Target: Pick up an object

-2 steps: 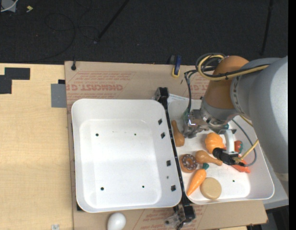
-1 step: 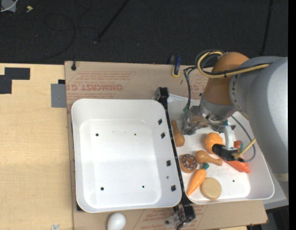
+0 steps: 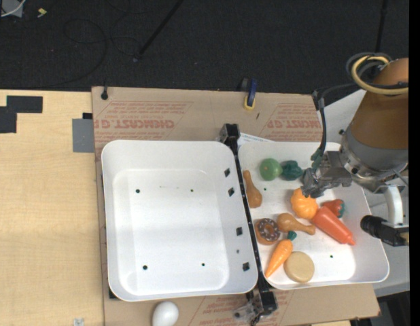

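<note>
The right bin (image 3: 373,267) holds several toy foods. There is a green ball (image 3: 269,169), a dark green piece (image 3: 291,170), a tan elongated piece (image 3: 251,189), an orange round fruit (image 3: 304,205), a big red-orange carrot (image 3: 333,225), a chicken drumstick (image 3: 295,223), a chocolate donut (image 3: 268,230), a small carrot (image 3: 278,257) and a round beige bun (image 3: 299,267). My gripper (image 3: 315,185) hangs low over the bin, just above and right of the orange fruit. Nothing shows between its fingers.
The left bin (image 3: 121,182) lies beside the right one, with black clips along the shared rim (image 3: 240,209). A white egg-like ball (image 3: 165,314) rests on the cardboard in front of the left bin. A blue and yellow clamp (image 3: 250,94) sits at the bench's back edge.
</note>
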Action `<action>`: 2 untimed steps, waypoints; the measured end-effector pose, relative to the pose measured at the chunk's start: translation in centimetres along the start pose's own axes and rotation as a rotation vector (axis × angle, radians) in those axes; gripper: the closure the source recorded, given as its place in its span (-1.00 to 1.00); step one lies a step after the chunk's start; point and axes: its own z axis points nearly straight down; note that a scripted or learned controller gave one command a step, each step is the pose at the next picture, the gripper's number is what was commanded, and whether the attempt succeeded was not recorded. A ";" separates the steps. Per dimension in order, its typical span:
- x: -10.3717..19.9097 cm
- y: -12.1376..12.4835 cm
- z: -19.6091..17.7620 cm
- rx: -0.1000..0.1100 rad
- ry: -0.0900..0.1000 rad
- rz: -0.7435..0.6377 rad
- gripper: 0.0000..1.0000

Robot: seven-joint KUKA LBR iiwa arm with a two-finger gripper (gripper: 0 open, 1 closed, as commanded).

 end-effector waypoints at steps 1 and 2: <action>3.1 2.4 -15.2 -0.013 -0.001 -0.010 1.00; 2.4 10.4 -23.7 -0.006 -0.004 -0.008 1.00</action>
